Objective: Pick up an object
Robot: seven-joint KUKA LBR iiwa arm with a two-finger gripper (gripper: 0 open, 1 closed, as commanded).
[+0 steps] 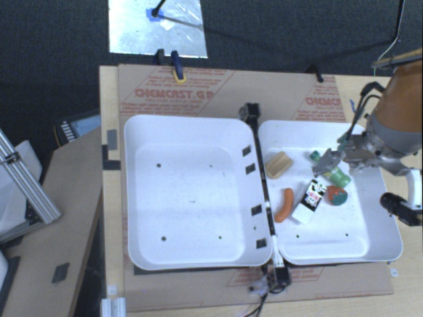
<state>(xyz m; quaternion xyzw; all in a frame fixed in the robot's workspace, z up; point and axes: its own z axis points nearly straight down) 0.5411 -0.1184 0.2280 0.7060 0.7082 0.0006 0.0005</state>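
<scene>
Camera view, gripper: the gripper (328, 162) hangs at the right of the frame over the right bin (377, 246); I cannot tell its state.
Nearest object: a green piece (340, 177) lies just below it, beside a red-and-green ball (337, 195).
Doing it well: I'd come straight down on one piece alone.
In the way: black-and-white carton (311, 200), orange sausage (285, 205) and tan block (277, 164) crowd close.
Elsewhere: left bin (142, 134), centre frame.

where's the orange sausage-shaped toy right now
The orange sausage-shaped toy lies in the right white bin, near its left wall, below the tan block and left of the black-and-white carton.
</scene>
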